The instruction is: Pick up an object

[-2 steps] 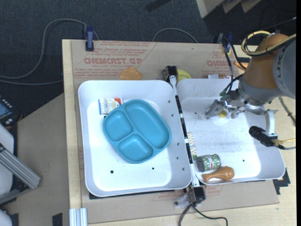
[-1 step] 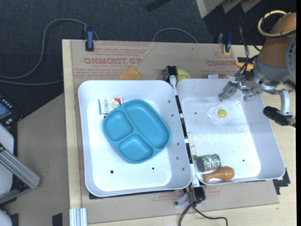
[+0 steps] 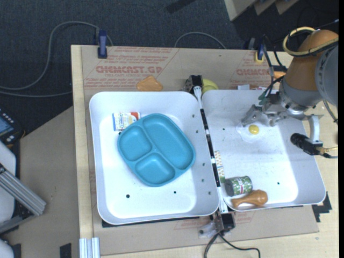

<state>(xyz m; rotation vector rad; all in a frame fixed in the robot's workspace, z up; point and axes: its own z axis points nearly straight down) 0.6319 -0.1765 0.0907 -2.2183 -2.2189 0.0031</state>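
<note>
The jaws (image 3: pixel 262 113) hung low over the upper part of the right bin (image 3: pixel 279 160), in the upper right of the frame, their two grey prongs spread apart and pinching nothing. Just below and left of them a small yellow object (image 3: pixel 253 128) lay on the bin floor, close to the nearer prong though whether they touched could not be told. The grey arm (image 3: pixel 303 69) with its orange band rose from there toward the frame's right edge. At the bin's lower left corner lay a small green-labelled can (image 3: pixel 238 185) on its side, and just beneath it a tan, pear-shaped piece (image 3: pixel 250 199). The left bin (image 3: pixel 150 155) held a blue divided tray (image 3: pixel 155 149), with a small printed packet (image 3: pixel 125 120) near its upper left corner. Both bins sat on a pale wooden bench (image 3: pixel 86 144) marked with red lettering, cables trailing from its far edge across dark carpet (image 3: pixel 64 9).
</note>
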